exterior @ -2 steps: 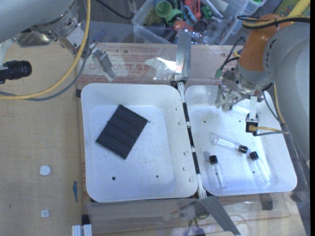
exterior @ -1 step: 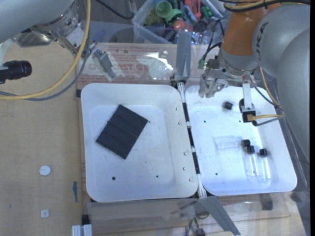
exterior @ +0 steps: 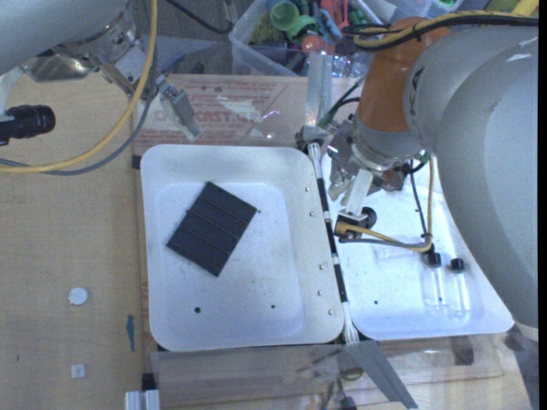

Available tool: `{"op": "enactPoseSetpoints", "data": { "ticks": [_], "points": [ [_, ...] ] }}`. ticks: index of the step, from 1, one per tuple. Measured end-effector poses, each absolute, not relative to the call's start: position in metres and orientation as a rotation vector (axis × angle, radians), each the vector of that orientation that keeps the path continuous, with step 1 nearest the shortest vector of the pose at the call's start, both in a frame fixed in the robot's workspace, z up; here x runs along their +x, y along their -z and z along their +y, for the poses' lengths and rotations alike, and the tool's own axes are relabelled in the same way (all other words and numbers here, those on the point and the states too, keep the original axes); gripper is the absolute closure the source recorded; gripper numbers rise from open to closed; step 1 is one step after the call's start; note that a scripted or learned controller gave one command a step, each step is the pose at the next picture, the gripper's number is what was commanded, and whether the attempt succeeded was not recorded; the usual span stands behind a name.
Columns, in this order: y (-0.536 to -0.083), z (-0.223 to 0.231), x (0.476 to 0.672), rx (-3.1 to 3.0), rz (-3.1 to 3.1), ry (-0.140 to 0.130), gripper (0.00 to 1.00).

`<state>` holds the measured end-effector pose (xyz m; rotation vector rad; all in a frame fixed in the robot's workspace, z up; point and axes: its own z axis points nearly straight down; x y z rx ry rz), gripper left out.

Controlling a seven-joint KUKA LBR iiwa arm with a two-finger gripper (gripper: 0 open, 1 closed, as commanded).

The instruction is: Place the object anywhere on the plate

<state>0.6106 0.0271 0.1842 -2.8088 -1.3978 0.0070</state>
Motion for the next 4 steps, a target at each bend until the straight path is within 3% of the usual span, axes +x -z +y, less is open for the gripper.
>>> {"op": "enactPoseSetpoints", "data": {
  "ticks": [1,2,3,4],
  "points": [
    [-0.172,0.142,0.529,-2.791,-1.437,-0.006,1.0],
    [-0.092,0.181,0.484,-2.945,-1.088,0.008,1.0],
    [-0.189,0.226,0.481,-2.958,-1.055,-0.002,1.0],
    [-0.158,0.172,0.479,-2.877,-1.255,-0.007,1.0]
  ]
}}
